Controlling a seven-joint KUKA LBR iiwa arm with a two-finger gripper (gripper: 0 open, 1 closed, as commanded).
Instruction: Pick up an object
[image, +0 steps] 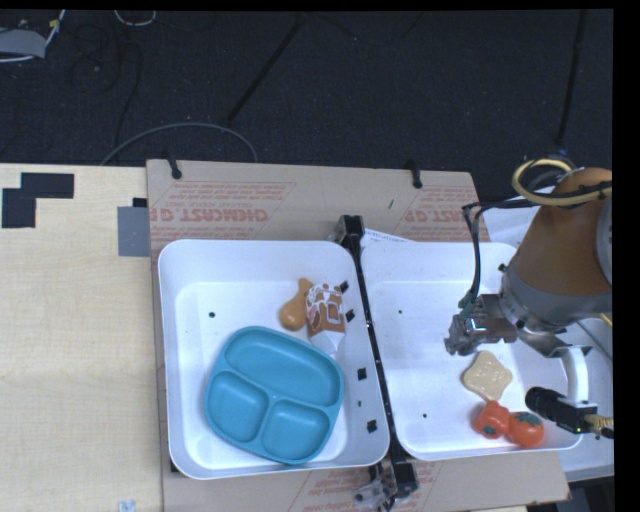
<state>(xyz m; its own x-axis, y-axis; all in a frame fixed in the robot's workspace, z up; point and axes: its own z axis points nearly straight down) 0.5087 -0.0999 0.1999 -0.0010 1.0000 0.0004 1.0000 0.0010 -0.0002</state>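
Bench with two white bins, seen from above. Your left bin (185, 300) holds a blue divided plate (272, 393) and a drumstick-shaped toy (295, 305). In your right bin (420, 300) the gripper (468, 333) hovers beside a toast slice (486, 377) and an orange toy (509, 423); whether it is parted or clenched, you cannot tell. Nothing is visibly lifted yet.

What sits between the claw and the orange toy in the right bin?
The tan bread-slice toy lies between the claw and the orange toy, seen in the camera view.
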